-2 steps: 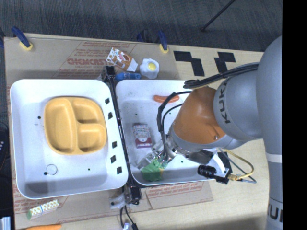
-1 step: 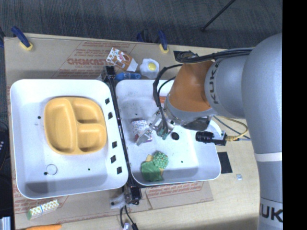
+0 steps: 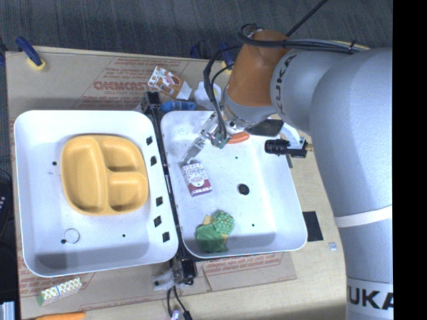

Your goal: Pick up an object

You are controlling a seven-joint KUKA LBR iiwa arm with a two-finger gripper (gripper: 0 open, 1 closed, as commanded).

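Note:
My gripper (image 3: 205, 147) hangs over the back left part of the right bin (image 3: 280, 199), open, with nothing between its fingers. Just in front of it a small red and white box (image 3: 197, 179) lies flat on the bin floor. A green soft toy (image 3: 215, 231) rests near the bin's front wall. A red-orange item (image 3: 239, 137) peeks out from under the wrist, mostly hidden. The left bin (image 3: 33, 179) holds a yellow divided tray (image 3: 103, 172).
A black divider with clips (image 3: 163, 185) runs between the bins. Behind them on the cardboard lie a small printed packet (image 3: 163, 80) and a blue object (image 3: 179, 105). A dark round spot (image 3: 243, 190) marks the right bin's floor. The arm's grey body (image 3: 347, 132) covers the right side.

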